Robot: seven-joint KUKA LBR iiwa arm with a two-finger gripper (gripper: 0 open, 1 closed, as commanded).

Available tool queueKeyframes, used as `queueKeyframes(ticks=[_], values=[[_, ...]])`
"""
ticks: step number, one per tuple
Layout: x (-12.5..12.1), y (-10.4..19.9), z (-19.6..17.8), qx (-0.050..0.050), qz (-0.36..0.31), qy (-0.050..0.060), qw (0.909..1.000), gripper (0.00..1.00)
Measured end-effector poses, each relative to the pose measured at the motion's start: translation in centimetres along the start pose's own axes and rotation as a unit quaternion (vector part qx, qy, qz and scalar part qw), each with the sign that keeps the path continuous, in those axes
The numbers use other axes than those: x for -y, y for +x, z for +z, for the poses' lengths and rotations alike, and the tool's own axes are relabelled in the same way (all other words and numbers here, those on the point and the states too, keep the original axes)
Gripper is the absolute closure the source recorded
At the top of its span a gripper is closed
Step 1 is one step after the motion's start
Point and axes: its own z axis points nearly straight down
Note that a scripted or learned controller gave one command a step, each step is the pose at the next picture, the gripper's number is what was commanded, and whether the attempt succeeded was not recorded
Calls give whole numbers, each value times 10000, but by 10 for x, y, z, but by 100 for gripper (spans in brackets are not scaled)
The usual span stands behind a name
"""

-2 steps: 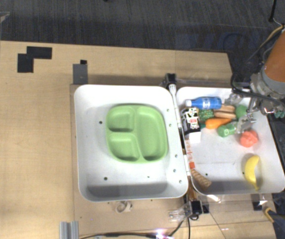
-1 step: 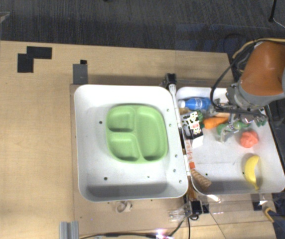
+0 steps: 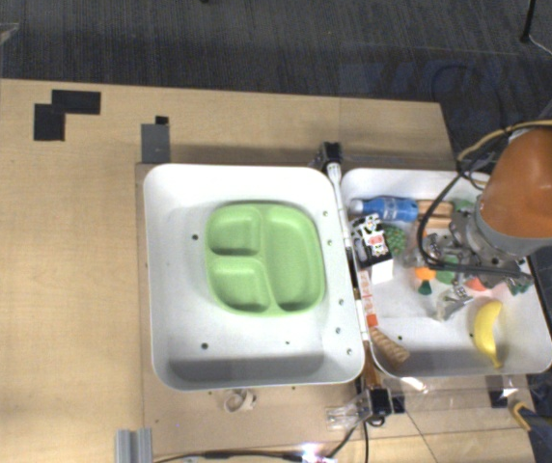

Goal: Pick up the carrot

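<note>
You will find the small orange carrot with a green top (image 3: 424, 278) lying on the floor of the right-hand shallow white bin (image 3: 537, 355), roughly at the bin's middle, just left of the gripper (image 3: 464, 283). The gripper hangs low over that bin under the arm's orange-banded wrist (image 3: 537, 183), so the carrot lies toward the divider between the two bins from it, very near. Its long axis is too small and blurred for you to read with confidence. Whether the gripper is spread or closed cannot be told: cables and the wrist body cover it. The yellow banana (image 3: 487, 331) sits close by toward the bin's near right corner. The left bin (image 3: 160, 258) carries a green divided plastic tray (image 3: 263, 257).
</note>
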Motion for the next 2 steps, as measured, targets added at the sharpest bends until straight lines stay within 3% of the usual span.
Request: queueKeyframes(ticks=[1,2], values=[[0,-5,-14,60,-21,29,10000,100],[81,-57,-27,8,-987,7,9951,100]])
